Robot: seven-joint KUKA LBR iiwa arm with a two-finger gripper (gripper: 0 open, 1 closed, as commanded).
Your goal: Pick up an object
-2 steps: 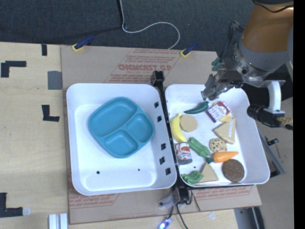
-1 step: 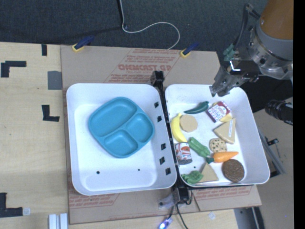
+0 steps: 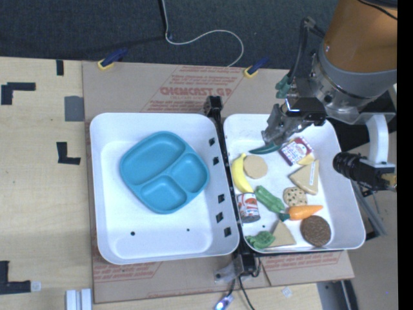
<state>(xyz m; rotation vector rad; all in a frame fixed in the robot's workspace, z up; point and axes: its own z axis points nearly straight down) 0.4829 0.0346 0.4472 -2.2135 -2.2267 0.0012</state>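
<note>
- The arm point(image 3: 352, 37) comes in from the upper right, and its gripper point(image 3: 276, 134) hangs low over the back left part of the right bin point(image 3: 345, 192)
- A dark green curved piece point(image 3: 263, 150) shows just under the fingertips; whether the fingers are apart, together or clamped on it I cannot tell
- The right bin carries the toy food: a banana point(image 3: 240, 175) by the left wall, touching a round cracker point(image 3: 255, 167)
- A purple-and-white packet point(image 3: 295, 151) lies just right of the gripper, with a cheese wedge point(image 3: 307, 177) in front of it
- Near the middle sit a green pickle point(image 3: 270, 199), a dotted cookie point(image 3: 293, 196) and a carrot point(image 3: 303, 212)
- Toward the front are a small can point(image 3: 248, 207), a leafy green point(image 3: 261, 240), a tan wedge point(image 3: 282, 234) and a brown round patty point(image 3: 315, 230)
- The left bin point(image 3: 110, 192) holds a blue divided plate point(image 3: 164, 171), lying well apart from the gripper
- Both bins rest on a cardboard sheet point(image 3: 187, 86) on the bench
</note>
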